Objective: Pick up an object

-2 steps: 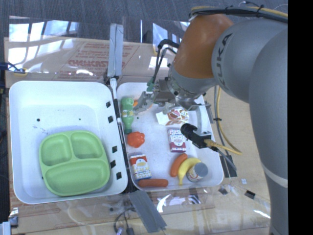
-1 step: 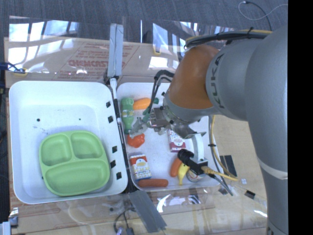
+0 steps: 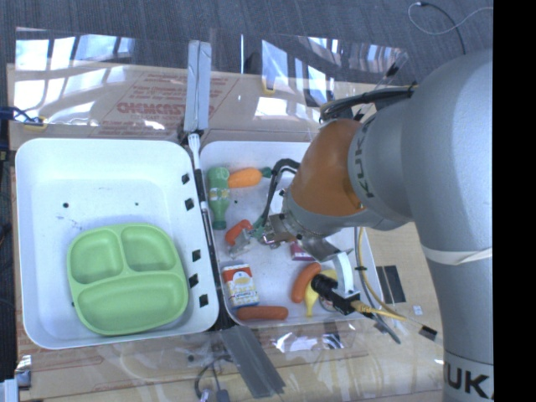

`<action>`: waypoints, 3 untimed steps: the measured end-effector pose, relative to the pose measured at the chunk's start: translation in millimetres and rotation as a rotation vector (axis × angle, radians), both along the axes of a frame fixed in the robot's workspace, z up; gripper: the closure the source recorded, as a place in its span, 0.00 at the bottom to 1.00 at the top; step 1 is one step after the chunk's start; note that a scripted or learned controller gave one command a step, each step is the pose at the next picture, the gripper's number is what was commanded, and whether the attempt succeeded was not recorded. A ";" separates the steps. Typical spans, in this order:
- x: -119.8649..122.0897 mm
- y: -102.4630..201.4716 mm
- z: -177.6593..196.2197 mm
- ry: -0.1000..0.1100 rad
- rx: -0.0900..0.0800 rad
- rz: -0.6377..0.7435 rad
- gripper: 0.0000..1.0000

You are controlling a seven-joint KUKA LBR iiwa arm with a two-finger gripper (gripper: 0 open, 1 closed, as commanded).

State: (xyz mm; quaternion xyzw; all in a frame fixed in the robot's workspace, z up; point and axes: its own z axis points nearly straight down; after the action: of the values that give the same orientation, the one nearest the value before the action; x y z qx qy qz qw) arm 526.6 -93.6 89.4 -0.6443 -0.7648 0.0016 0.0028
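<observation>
In the right bin (image 3: pixel 251 153), my gripper (image 3: pixel 251 238) reaches down from the grey arm with the orange band (image 3: pixel 335 178). It sits right beside a small red-orange toy (image 3: pixel 238 228) near the bin's middle left. A green bottle (image 3: pixel 219 193) and an orange carrot (image 3: pixel 245 177) lie at the back left. Toward the front are a small carton with a red top (image 3: pixel 240 285) and a red sausage (image 3: pixel 262 312). An orange piece (image 3: pixel 304 282) and a yellow banana (image 3: pixel 315 298) lie at the front right, partly under the arm.
The left bin (image 3: pixel 50 174) holds a green divided plate (image 3: pixel 126 279). A ridge with black clips (image 3: pixel 199 249) separates the two bins. Cables (image 3: pixel 377 308) trail past the right bin's front right corner. The arm's bulk covers the right bin's right side.
</observation>
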 end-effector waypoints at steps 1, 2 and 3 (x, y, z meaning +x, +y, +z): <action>36.1 -5.1 1.1 -0.002 -0.002 -0.297 0.00; 77.4 0.1 0.9 0.000 -0.003 -0.297 0.00; 72.8 -2.3 0.1 0.004 -0.002 -0.380 0.00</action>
State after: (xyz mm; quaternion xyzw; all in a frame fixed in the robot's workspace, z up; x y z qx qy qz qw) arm 599.5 -95.8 89.5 -0.7771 -0.6293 0.0031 0.0038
